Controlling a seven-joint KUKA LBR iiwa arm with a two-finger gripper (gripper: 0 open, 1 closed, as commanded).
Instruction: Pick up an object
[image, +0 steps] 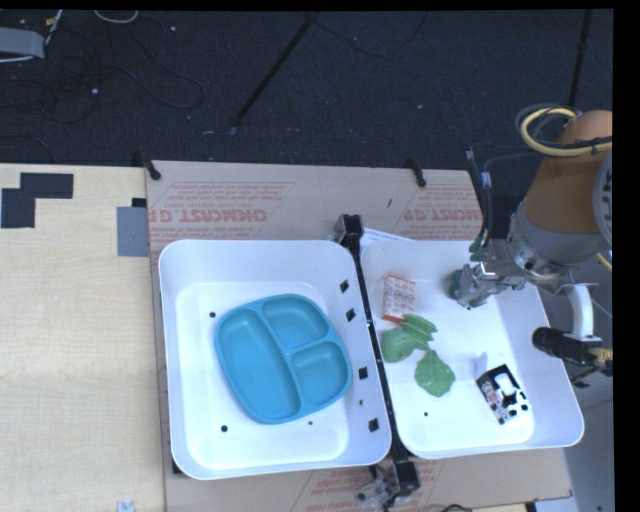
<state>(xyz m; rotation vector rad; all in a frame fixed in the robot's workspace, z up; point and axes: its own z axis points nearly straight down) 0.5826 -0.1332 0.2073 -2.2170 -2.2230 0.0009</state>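
from here nothing is lifted yet: my gripper hangs over the right bin, finger state unclear, green pieces untouched.

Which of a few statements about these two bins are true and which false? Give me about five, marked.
1. The blue plate lies in the left bin. True.
2. The green leaves lie in the left bin. False: they lie in the right bin.
3. The gripper hangs over the right bin. True.
4. The black-and-white piece lies on the plate. False: it lies in the right bin, near its right wall.
5. The orange packet lies above the leaves in the view. True.
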